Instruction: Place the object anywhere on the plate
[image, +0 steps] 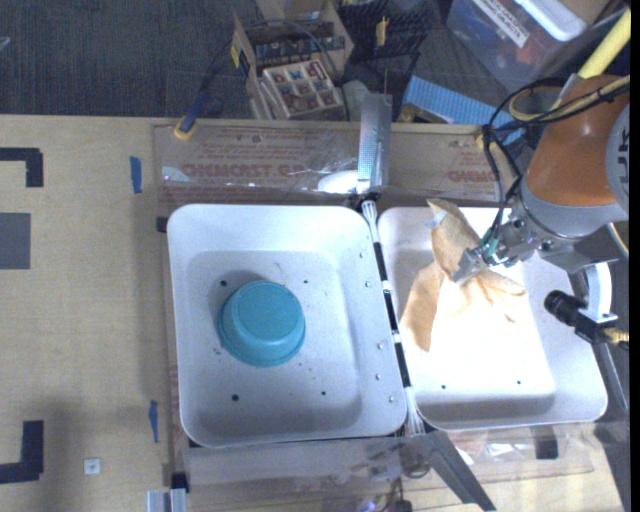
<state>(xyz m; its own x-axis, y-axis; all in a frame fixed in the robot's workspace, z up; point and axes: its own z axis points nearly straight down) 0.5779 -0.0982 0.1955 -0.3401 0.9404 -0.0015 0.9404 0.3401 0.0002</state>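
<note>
Two bins: shallow, white, side by side on the bench, touching along their inner rims.
Left bin (190, 240): holds one blue plate.
Blue plate (262, 322): round, teal-blue, lying a little left of the bin's middle; it looks turned upside down, though that cannot be told for certain. Nothing rests on it.
Right bin (580, 395): holds the cloth; its near half is bare white floor, washed out by bright light.
Cloth (428, 295): tan, crumpled, in the far left part of the right bin, well apart from the plate. One end rises toward the gripper; the other trails down along the bin's inner wall, near the rim shared with the left bin.
Gripper (472, 262): low over the right bin, at the raised part of the cloth. The fingertips sit pinched on a fold of the fabric, and the cloth looks drawn up at that spot.
Arm (575, 150): grey with an orange band, entering from the right, bent down over the far right corner of the right bin.
Bench (70, 330): pale wood-coloured top with black corner marks and bits of blue tape at left.
Behind the bins: a strip of cardboard (260, 165) with red lettering, too blurred to read.
</note>
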